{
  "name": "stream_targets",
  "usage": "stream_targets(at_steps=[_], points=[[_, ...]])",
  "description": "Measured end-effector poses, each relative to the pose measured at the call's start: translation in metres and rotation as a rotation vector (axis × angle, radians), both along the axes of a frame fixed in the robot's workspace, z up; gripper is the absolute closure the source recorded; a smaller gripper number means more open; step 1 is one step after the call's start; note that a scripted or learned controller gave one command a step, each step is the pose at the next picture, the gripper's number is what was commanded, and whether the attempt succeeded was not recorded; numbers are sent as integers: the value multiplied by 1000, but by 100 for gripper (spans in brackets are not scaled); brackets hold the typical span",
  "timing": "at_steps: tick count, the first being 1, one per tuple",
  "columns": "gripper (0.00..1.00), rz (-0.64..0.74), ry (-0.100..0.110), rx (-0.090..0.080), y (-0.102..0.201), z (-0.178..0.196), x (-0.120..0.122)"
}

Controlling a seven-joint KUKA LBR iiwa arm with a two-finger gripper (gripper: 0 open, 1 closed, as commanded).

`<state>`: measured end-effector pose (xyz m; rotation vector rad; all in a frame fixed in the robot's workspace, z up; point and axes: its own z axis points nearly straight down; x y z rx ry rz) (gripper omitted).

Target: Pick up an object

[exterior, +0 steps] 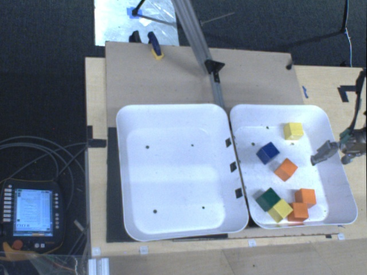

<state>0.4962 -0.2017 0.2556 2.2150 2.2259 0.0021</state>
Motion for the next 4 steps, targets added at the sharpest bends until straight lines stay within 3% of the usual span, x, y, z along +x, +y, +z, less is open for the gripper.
stream_targets(at_steps=[1,4], points=[[0,-1,-1,0,0,0,0],[0,-3,5,1,0,-152,-7]])
